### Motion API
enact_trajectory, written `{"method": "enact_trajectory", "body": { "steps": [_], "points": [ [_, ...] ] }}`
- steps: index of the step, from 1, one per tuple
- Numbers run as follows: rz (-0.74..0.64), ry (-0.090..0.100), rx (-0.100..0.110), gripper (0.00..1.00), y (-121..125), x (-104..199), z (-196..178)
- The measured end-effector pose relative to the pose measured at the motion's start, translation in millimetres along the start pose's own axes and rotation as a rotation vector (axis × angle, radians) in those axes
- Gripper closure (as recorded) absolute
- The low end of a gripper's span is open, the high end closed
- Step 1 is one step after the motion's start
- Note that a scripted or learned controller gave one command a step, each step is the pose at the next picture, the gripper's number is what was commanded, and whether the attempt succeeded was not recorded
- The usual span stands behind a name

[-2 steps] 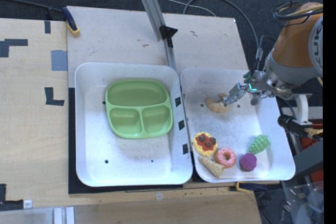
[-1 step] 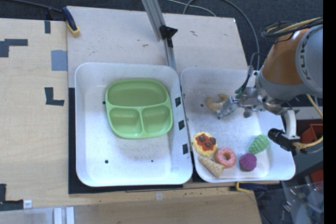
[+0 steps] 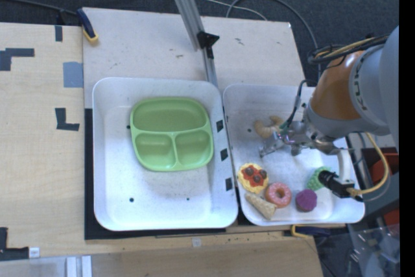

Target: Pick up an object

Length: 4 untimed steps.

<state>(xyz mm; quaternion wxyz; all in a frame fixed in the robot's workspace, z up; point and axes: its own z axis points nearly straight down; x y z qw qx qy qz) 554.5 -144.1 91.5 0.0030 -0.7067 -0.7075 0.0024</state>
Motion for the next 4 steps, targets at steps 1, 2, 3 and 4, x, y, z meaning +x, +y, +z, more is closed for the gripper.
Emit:
{"method": "enact_trajectory", "body": {
  "steps": [1, 2, 3, 4],
  "points": [
    [-0.001, 0.001, -0.004, 1.0, 1.3, 0.7, -13.0],
    [-0.001, -0.001, -0.011, 1.0, 7.9, 6.7, -58.5],
    [-0.001, -0.002, -0.013, 1.0, 9.4, 4.7, -121.8],
    [-0.001, -0.001, -0.01, 1.0, 10.1, 5.1, -148.3]
  ]
}}
